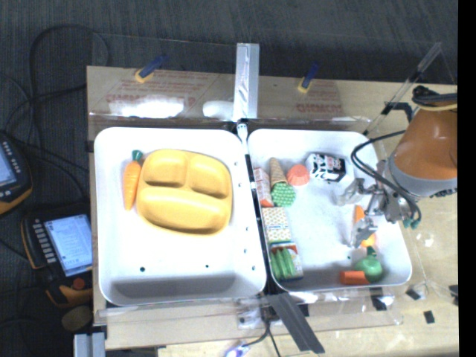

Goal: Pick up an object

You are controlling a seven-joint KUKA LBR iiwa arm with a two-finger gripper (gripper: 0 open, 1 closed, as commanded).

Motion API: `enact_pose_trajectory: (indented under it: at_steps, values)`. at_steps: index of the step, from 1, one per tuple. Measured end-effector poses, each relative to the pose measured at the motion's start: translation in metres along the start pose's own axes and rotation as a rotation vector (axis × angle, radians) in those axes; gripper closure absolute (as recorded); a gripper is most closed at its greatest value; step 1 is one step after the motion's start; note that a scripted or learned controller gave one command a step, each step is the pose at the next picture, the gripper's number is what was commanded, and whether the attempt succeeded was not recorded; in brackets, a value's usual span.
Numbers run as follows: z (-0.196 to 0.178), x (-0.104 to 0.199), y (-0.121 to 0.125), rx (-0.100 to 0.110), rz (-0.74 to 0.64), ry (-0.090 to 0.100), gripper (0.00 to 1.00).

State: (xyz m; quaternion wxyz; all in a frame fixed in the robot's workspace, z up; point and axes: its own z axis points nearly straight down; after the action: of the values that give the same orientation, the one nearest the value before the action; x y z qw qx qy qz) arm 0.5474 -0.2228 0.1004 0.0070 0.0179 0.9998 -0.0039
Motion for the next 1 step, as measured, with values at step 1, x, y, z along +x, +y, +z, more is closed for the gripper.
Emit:
enact_pose_trajectory:
  at_steps: [1]
  values:
    - [0.0095,0.0198,0.0006,-0.004,0.12,-0.004,0.0]
